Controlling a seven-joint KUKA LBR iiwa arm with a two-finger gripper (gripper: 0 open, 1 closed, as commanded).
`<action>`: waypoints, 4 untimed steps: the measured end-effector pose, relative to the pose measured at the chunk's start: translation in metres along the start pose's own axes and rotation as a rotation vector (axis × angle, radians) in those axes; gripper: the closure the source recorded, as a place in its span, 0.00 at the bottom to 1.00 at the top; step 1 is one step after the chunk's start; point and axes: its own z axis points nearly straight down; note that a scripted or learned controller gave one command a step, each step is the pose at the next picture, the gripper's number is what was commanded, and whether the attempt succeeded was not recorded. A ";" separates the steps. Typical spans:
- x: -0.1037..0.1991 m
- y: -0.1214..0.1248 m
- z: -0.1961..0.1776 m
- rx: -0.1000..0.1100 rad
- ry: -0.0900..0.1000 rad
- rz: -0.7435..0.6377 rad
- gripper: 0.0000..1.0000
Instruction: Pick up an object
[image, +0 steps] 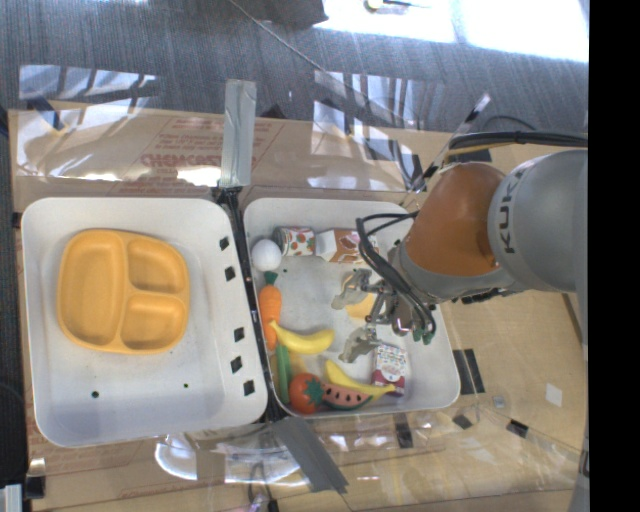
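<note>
One grey arm (520, 225) reaches from three o'clock over the right bin (440, 385), its gripper (356, 317) spread. Two bananas (300, 340) lie at seven o'clock of it, untouched

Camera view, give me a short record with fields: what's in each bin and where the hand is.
left bin: yellow divided plate
right bin: white ball, carrot, two bananas, watermelon slice, small cartons
hand: over the right bin's middle, fingers spread, nothing between them
arm: reaching in from the right
</note>
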 end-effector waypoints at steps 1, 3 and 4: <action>-0.061 0.000 0.015 0.004 -0.015 -0.125 0.00; -0.080 -0.018 0.014 0.001 -0.015 0.167 0.00; -0.082 -0.016 0.002 0.002 -0.019 0.159 1.00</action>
